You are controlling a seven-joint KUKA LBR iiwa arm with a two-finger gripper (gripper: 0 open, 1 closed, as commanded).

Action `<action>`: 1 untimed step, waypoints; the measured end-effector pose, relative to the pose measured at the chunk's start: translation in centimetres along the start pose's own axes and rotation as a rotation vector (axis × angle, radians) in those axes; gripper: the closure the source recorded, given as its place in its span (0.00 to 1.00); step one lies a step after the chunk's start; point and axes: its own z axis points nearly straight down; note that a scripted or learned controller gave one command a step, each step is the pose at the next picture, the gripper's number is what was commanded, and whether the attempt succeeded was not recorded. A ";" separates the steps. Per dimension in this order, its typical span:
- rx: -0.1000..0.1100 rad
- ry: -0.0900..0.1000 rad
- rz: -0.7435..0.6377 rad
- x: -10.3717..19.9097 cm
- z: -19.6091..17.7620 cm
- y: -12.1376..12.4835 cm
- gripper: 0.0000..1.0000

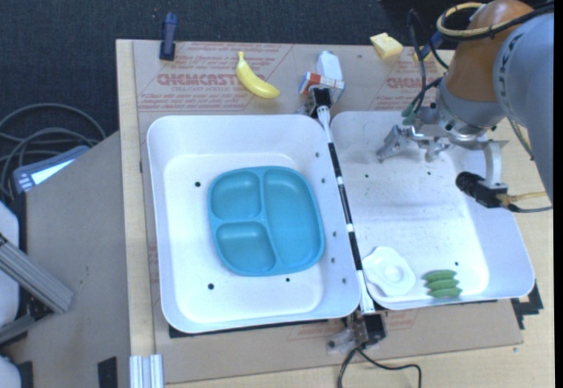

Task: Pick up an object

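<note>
My gripper (410, 149) hangs over the far part of the right bin (493, 241), below the orange wrist band. Its fingers (388, 147) are spread open and nothing sits between them. In the near corner of that bin lie a small white round piece (390, 273) and a green pea pod (442, 282), well in front of the gripper. A blue divided plate (264, 221) lies flat in the middle of the left bin (176, 166).
On the bench behind the bins lie a yellow banana (255, 80), a small carton (324, 76), a yellow wedge (385, 45) and a blue item (167, 34). A black connector with a cable (480, 189) hangs off the arm over the right bin.
</note>
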 end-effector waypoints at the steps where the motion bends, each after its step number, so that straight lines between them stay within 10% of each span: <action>1: 0.001 0.000 0.000 3.6 -2.5 -2.8 0.00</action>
